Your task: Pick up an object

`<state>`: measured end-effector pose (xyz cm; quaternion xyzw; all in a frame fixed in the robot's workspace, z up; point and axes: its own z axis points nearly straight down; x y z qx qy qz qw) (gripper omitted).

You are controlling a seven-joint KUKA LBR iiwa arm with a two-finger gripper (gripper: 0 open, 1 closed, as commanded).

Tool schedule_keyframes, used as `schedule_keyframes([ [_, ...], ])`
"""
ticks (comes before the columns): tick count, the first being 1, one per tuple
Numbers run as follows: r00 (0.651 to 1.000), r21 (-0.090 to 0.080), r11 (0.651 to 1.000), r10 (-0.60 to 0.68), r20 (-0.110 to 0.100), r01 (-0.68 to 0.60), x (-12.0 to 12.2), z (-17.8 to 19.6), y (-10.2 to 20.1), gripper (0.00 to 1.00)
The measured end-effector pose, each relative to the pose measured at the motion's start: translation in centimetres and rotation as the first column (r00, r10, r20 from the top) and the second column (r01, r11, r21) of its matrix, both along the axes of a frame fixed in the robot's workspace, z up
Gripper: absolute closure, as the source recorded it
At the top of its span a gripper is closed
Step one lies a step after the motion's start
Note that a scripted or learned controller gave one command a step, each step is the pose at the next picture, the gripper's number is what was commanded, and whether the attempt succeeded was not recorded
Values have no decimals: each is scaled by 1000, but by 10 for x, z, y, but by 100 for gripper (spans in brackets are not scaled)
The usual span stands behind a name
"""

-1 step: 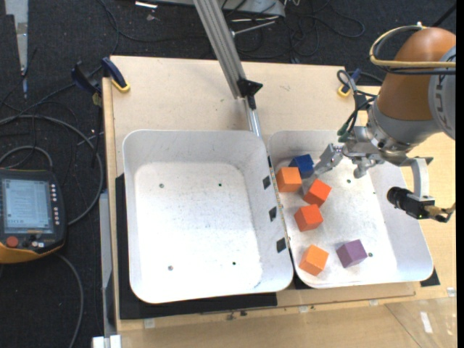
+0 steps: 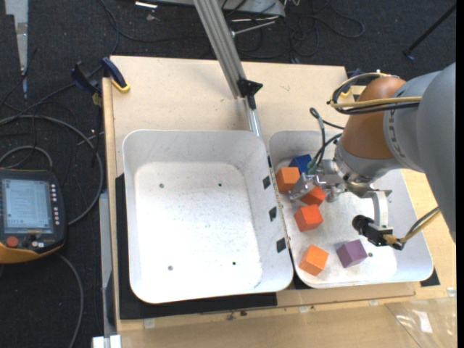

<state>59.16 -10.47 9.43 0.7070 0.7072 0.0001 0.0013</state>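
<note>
1. Blocks lie clustered in the right bin (image 2: 413, 267): an orange cube (image 2: 288, 177) at the far left of the group, a blue block (image 2: 302, 163) just beyond it, partly hidden, and a red-orange block (image 2: 316, 194) right under the gripper.
2. Nearer the camera sit another orange cube (image 2: 309, 217), then a lighter orange cube (image 2: 315, 259) close to the bin's near rim, and a purple cube (image 2: 351, 253) to its right.
3. The gripper (image 2: 317, 183) is down among the far blocks, just beside the first orange cube and over the red-orange one; whether its fingers are apart or together I cannot tell, and no block can be seen between them.
4. The arm (image 2: 406, 133) comes in from the right, its orange band (image 2: 366, 129) above the wrist, with cables looping round it.
5. A small black fitting (image 2: 370, 230) hangs from the wrist over the right part of the bin, near the purple cube.
6. The left bin (image 2: 138, 151) sits touching the right one along its edge, and black clips (image 2: 274, 212) mark the seam.
7. Both bins rest on a pale wooden bench (image 2: 181, 93); a metal rod (image 2: 221, 38) slants in from the far side.
8. Off the bench on the left, a handheld pendant (image 2: 27, 212) lies on the dark floor amid cables.
</note>
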Motion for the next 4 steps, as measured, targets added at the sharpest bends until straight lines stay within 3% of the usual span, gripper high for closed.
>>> schedule_keyframes([
  [1, 1000, 1, 1000, -1, 0, 1, 0, 11, 0, 100],
  [2, 1000, 2, 1000, -1, 0, 1, 0, 21, 0, 100],
  [3, 1000, 1, 1000, 6, 10, -6, 68, 153, 46, 100],
  [4, 1000, 4, 1000, 9, -6, -9, 90, 97, 130, 100],
])
